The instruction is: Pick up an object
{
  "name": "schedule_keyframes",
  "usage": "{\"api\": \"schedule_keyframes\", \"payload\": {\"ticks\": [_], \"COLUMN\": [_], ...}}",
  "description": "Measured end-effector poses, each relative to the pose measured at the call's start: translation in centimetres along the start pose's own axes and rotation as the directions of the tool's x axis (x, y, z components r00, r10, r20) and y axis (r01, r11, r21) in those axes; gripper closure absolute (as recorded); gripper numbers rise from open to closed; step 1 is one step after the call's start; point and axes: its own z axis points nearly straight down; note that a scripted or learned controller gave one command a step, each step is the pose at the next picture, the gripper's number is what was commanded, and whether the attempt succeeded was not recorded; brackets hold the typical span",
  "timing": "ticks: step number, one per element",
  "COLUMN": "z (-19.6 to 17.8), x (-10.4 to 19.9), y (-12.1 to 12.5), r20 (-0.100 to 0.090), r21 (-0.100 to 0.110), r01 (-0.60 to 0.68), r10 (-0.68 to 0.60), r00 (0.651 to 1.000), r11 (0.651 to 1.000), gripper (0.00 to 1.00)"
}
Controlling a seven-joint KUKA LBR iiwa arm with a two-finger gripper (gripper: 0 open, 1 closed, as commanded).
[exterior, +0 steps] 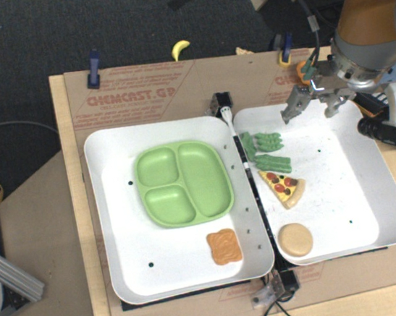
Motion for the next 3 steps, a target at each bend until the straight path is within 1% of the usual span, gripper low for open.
{"api": "schedule_keyframes", "payload": {"ticks": [1, 2, 3], "z": [-15.5, -29.4, -29.5], "x": [8.8, 12.3, 12.1], "y": [-4.0, -4.2, -4.2], "r20": [-0.003, -0.002, 0.001], "r21": [-0.021, -0.022, -0.007], "r01": [0.011, 0.007, 0.001], "r10": [-0.011, -0.007, -0.001], "r00": [1.000, 1.000, 1.000], "r11": [1.000, 1.000, 1.000], "gripper": [0.00, 0.00, 1.00]}}
